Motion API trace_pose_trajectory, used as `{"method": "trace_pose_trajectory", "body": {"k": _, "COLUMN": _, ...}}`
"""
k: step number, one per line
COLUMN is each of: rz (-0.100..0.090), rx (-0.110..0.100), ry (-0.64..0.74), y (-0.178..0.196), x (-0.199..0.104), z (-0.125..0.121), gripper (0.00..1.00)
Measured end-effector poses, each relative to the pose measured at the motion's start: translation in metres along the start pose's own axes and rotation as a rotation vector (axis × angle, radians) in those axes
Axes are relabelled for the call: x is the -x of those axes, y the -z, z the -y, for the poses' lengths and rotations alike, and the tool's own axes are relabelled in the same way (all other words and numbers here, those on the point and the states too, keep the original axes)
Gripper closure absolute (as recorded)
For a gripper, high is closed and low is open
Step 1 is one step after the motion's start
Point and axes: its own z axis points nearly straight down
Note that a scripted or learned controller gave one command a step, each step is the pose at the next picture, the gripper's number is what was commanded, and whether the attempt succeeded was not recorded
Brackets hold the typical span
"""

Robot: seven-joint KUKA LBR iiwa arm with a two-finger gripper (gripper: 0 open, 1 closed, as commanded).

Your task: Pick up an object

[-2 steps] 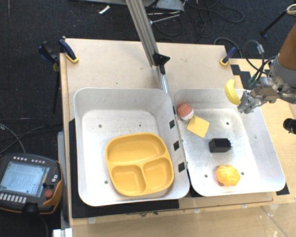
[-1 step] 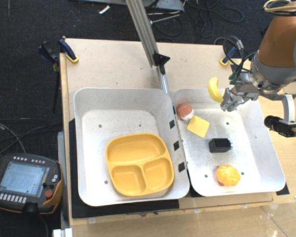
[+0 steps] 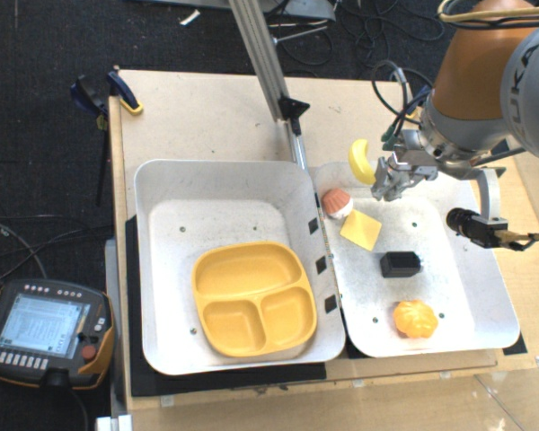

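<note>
The right bin (image 3: 485, 285) holds several objects. A yellow banana (image 3: 360, 160) lies at its far left corner, with a pink and white round piece (image 3: 339, 202) just below it. A flat yellow cheese slice (image 3: 360, 229) sits beside that piece. Near the middle lies a small black block (image 3: 400, 263), and an orange fruit (image 3: 415, 319) rests toward the front. My gripper (image 3: 389, 185) hangs over the far part of the right bin, just right of the banana and above the cheese slice. Nothing is seen held in it.
The left bin (image 3: 162, 196) holds a yellow divided tray (image 3: 253, 296). A slanted metal pole (image 3: 265, 52) rises from the bench behind the bins. A teach pendant (image 3: 45, 330) lies off the bench at the lower left. A black camera mount (image 3: 474, 225) hangs over the right bin's right side.
</note>
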Motion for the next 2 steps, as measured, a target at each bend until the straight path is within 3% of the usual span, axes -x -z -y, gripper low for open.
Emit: {"method": "trace_pose_trajectory", "body": {"k": 2, "rz": 0.001, "rx": -0.003, "ry": -0.002, "y": -0.017, "x": -0.090, "z": -0.013, "gripper": 1.00}}
